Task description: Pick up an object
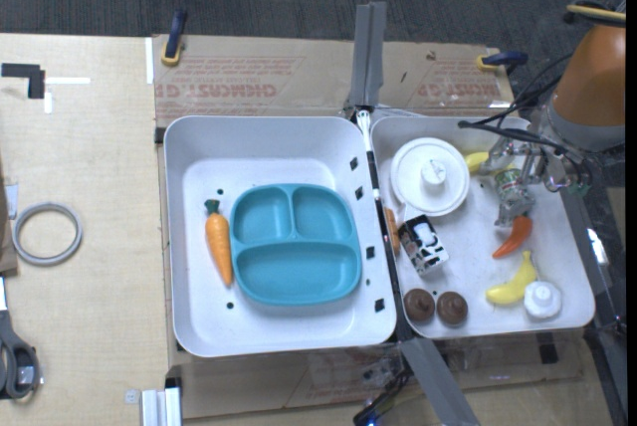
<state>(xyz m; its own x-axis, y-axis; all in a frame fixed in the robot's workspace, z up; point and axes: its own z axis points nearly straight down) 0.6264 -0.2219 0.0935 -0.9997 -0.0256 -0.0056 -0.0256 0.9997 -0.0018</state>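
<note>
In the right bin (582, 265), the fingers (516, 205) touch a red pepper (514, 235); their grip cannot be told.

Orange band (595, 76) — grey wrist, black cables.

In the left bin (184, 215) we see open floor along every wall; the teal divided plate (296, 243) fills its middle, with a toy carrot (219, 245) just beside the plate's left edge. The right bin (577, 245) is crowded: a white lid (429, 176), a black-and-white toy (422, 244), two brown pieces (435, 307), a banana (512, 283), a white cap (542, 300). Bare floor lies mid-bin, between lid and banana.
</note>
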